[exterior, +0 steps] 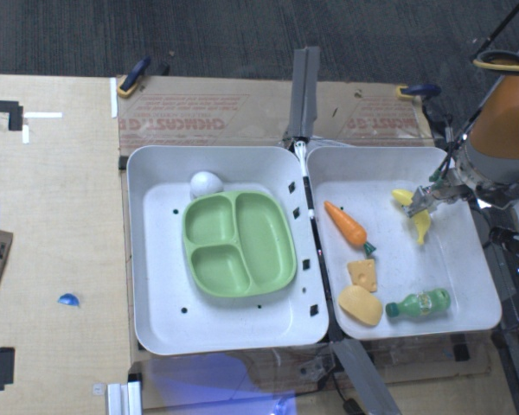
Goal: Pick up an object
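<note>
Left bin [156, 318]: divided plate [240, 243] fills centre.

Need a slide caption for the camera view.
Tool at yellow banana in right bin; green divided plate in left bin.

A grey arm [493, 158] with an orange band [504, 115] is seen; black cables are strung beside it, and a small metal tool [426, 199] is fitted.

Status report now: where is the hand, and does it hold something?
Hand in right bin, at the yellow banana. Grip unconfirmed. Carrot lies apart, nothing blocking.
</note>
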You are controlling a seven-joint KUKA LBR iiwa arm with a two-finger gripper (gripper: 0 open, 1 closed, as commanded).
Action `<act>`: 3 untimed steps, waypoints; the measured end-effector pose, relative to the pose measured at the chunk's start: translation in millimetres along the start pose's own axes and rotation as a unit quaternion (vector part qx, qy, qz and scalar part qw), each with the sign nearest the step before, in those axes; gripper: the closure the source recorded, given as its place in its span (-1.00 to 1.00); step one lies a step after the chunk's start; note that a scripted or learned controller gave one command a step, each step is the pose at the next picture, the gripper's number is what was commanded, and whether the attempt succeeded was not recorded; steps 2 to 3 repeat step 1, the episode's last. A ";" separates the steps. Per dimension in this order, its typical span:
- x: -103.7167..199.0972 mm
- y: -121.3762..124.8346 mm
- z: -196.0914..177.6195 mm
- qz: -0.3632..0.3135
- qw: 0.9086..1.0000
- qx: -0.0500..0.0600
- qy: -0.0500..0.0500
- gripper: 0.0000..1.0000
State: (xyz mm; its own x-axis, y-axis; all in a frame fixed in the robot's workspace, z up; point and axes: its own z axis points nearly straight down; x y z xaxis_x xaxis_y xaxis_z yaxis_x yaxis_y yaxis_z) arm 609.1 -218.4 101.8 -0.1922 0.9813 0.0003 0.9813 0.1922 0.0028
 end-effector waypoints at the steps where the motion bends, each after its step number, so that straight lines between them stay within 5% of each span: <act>1: 51.1 21.1 -91.9 0.122 0.993 0.002 -0.001 1.00; 3: 51.1 21.1 -91.9 0.122 0.993 0.002 -0.001 1.00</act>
